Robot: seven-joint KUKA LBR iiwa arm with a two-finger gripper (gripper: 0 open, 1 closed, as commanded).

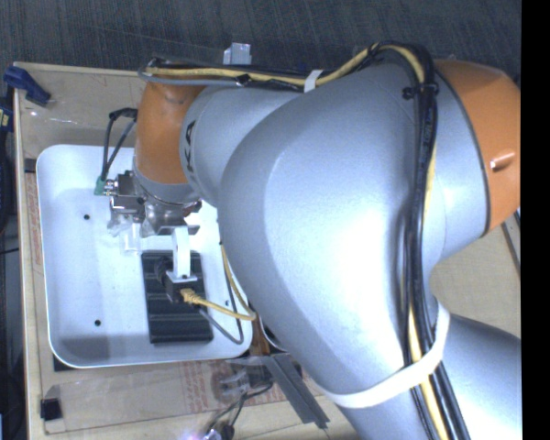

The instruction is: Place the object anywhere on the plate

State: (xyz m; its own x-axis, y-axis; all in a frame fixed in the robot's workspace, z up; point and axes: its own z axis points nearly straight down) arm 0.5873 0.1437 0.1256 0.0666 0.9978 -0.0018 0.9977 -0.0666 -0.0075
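Grey arm (348,246) fills the right and centre of the frame, reaching left into a white bin (64,246). Its tool (160,236) hangs at centre left above a black block (174,314) on the bin floor; whether it is spread, I cannot tell.

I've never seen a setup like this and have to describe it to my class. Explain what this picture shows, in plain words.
This is one camera fixed above a workbench, looking down at a slant. The big grey shape with orange bands is a robot arm, reaching in from the right and covering much of the scene. Its tip carries a two-finger claw, lowered into a shallow white bin. Just below the claw lies a flat black object on the bin floor. A yellow cable hangs from the arm. I can't tell whether the claw is gripping anything; its fingers are too hard to make out.
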